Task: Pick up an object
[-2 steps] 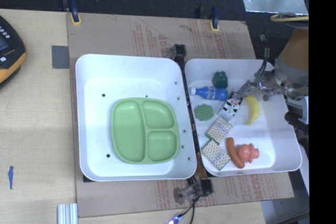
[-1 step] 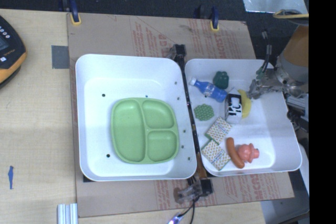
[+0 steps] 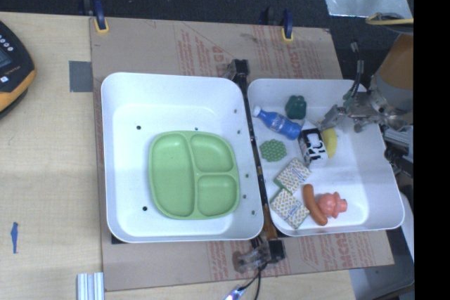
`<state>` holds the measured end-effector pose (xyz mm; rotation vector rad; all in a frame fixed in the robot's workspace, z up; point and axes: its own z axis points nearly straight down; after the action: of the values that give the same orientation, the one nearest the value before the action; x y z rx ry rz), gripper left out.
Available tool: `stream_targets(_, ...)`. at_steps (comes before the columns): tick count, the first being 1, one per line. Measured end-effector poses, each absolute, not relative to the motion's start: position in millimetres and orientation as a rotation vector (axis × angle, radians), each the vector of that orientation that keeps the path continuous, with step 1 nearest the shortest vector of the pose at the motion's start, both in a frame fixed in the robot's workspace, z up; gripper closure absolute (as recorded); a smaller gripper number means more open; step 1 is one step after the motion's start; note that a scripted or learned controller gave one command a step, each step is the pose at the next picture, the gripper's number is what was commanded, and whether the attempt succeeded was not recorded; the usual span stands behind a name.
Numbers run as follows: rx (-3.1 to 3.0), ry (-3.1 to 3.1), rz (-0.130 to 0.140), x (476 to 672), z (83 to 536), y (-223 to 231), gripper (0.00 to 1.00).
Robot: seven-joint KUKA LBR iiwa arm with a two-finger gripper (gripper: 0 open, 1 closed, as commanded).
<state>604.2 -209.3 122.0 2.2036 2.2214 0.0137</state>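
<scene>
While its state is unclear, the gripper [image 3: 336,116] hovers over the right bin [image 3: 373,183] near a yellow object [image 3: 329,142].

Bench [image 3: 49,172] under two white bins [image 3: 119,151].

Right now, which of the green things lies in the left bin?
The green plate, large and with three compartments. The dark green toy and the round green piece both lie in the right bin.

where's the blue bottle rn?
The blue bottle lies in the right bin, near its upper left corner, beside the dark green toy and above the round green object.
</scene>
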Motion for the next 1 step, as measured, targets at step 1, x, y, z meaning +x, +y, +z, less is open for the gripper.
stream_targets(1,2.234,2.253,-0.038,649.5,89.6,-157.3,0.00)
